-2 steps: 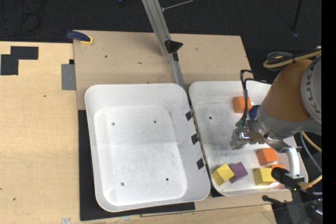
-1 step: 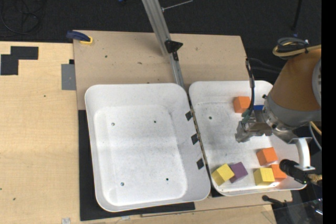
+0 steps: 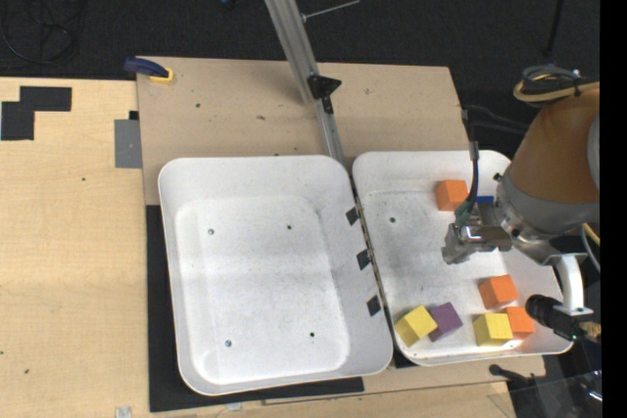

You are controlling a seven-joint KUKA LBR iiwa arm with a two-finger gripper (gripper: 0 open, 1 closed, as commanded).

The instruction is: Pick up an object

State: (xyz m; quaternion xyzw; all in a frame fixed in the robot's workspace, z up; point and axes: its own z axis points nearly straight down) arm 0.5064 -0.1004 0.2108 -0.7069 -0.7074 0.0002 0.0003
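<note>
I hold the gripper (image 3: 460,245) over the right bin's (image 3: 411,201) bare middle — blocks crowd its near edge; finger state I cannot tell.

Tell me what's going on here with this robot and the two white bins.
A grey robot arm reaches in from the right over the right bin, its gripper low over the bin floor. Nothing shows between its jaws. The blocks sit around it: an orange block beside it towards the back, and nearer the front another orange block, a purple block and two yellow blocks. The left bin sits alongside.
</note>
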